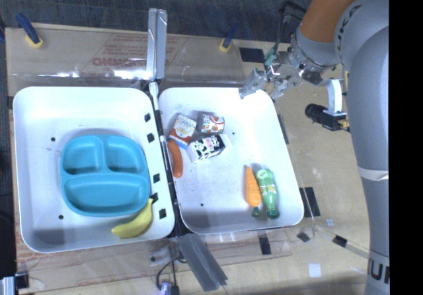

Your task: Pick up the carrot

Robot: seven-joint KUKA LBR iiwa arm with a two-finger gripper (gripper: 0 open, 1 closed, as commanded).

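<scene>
A: Location of the small orange tapered carrot (pixel 252 187)?

B: Right white bin (pixel 281 148), near front-right corner, touching a green plastic bottle (pixel 267 192); two-finger gripper (pixel 264 84) above the far rim; jaw state indeterminable.

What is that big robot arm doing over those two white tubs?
The robot arm is meant to pick up the carrot, but it hasn't touched it yet. Its gripper sits near the top right corner of the right bin, far from the carrot. The carrot lies in that bin near the bottom right, right beside a green bottle. A sausage and some small cartons lie there too. The left bin has a blue tray and a banana.
</scene>
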